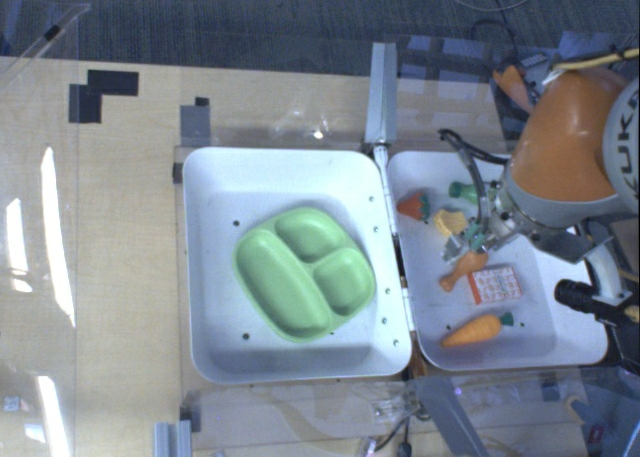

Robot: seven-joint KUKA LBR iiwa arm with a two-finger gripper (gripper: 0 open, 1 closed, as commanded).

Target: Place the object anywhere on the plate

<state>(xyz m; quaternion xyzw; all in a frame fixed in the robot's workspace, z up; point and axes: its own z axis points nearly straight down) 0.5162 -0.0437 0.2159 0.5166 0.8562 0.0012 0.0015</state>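
Carrot-shaped orange toy (pixel 463 269) lies in the right white bin (pixel 575 340), its long axis slanting from lower left to upper right, with the upper end right under the gripper (pixel 478 238). It touches or nearly touches the fingertips, but whether the fingers are clamped on it, apart or together cannot be told from this slanted view.

The grey arm with its orange band (pixel 565 140) reaches in from the right, bent over the right bin, the wrist angled down and to the left so that the gripper sits over the middle of that bin.

The same bin holds several other things. A second orange carrot toy with a green stub (pixel 476 329) lies near the front wall, pointing roughly left to right, stub end to the right. A small flat white card with red print (pixel 495 285) rests just beside the first carrot, on its right. A red-orange rounded toy (pixel 412 208) sits toward the bin's left wall, with a pale yellow piece (pixel 451 222) just right of it and a small green piece (pixel 463 188) farther back.

The left white bin (pixel 215 340) holds a light green plastic plate with three compartments (pixel 303 272), lying flat and turned at a slant near the bin's middle. The plate and the carrot toy are well apart, in separate bins.
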